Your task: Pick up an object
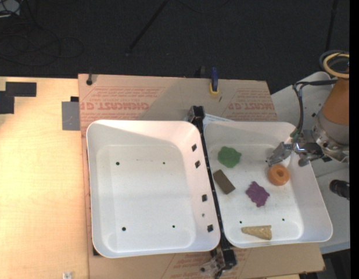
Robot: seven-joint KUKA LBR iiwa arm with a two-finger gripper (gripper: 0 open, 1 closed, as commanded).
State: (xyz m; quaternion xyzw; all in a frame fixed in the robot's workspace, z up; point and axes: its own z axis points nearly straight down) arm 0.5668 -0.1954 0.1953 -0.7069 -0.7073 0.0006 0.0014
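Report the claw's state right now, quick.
Claw: open, holding nothing, poised over the right bin just above the orange ring.

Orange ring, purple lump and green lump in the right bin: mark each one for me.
Orange ring (278, 175), camera view, on its rim beside the hole.
Purple lump (257, 193), camera view, on its middle.
Green lump (229, 156), camera view, on its middle.
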